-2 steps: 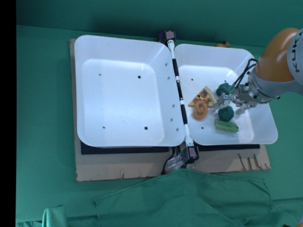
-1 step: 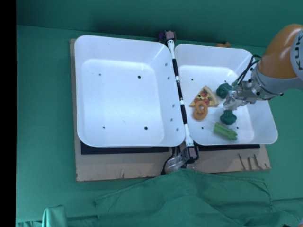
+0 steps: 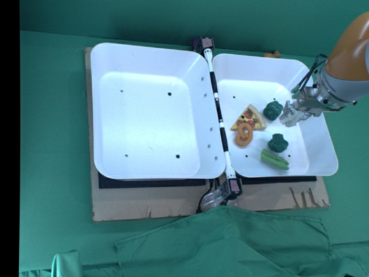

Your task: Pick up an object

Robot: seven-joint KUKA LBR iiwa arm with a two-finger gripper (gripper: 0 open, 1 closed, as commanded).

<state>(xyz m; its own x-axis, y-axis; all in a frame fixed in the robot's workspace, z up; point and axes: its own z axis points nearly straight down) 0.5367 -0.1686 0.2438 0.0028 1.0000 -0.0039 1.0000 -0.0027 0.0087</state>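
We see the tool [image 3: 290, 116] hanging low over the right bin [image 3: 323, 160], near its 3 o'clock wall, and we cannot tell how it is set or whether it has hold of anything, since its tip blurs against the white floor. The relation the next move turns on, as we judge it: the upper dark green broccoli piece [image 3: 273, 109] lies just beside the tool, at its 9 o'clock, the closest candidate. The second broccoli piece [image 3: 278, 143] sits at the tool's 6 o'clock, a little farther. Counting the bin's contents, we find five: two broccoli pieces, one pizza slice [image 3: 249, 118], one orange ring [image 3: 244, 136] touching the slice's lower edge, and one light green pod [image 3: 274, 159] whose long axis runs from 10 to 4 o'clock. The left bin [image 3: 115, 59] on the tabletop [image 3: 52, 126] lies well apart at 9 o'clock.
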